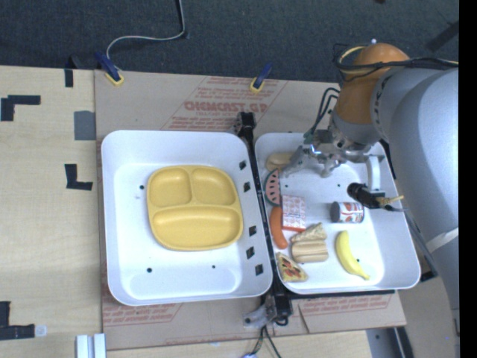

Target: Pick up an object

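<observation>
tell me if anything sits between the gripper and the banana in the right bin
Yes. The gripper is at the far end of the right bin, the banana near the front; the small can lies roughly between them.

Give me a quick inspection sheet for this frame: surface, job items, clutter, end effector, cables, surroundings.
Surface: cardboard sheet on a wooden bench, bearing two shallow white plastic bins, left and right.
Job's things: right bin holds a yellow toy banana, small red-and-white can, red-and-white printed packet, orange carrot-shaped toy, tan sandwich toy, pizza slice toy, watermelon slice toy, beige oval piece.
Clutter: yellow three-compartment plastic plate in left bin.
End effector: low over the right bin's far side; nothing seen between its fingers.
Cables: white cable on dark floor; black wires at the wrist.
Surroundings: blue-and-yellow clamps on the cardboard's far edge.
</observation>
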`<state>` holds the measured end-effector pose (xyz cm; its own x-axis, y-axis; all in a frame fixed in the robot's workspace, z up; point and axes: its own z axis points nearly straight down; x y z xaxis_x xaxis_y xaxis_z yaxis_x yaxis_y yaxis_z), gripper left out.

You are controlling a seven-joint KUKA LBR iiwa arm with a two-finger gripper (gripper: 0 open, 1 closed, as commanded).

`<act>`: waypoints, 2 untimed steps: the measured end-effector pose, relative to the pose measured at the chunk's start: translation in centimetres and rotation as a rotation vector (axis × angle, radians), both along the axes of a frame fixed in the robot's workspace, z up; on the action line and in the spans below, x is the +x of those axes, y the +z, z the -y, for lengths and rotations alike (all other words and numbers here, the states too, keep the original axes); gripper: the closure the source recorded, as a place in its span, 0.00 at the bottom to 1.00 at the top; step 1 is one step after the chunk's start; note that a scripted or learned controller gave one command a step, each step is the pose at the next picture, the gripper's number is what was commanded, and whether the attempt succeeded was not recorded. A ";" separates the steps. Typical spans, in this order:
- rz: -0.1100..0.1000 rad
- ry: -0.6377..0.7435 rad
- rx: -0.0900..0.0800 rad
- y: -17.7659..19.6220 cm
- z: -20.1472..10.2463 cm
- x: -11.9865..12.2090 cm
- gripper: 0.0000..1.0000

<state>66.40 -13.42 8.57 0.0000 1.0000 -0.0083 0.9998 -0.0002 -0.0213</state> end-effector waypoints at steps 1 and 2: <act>-0.003 0.005 0.013 -0.1 0.5 0.1 0.00; 0.000 0.000 0.000 0.0 -0.1 0.0 0.00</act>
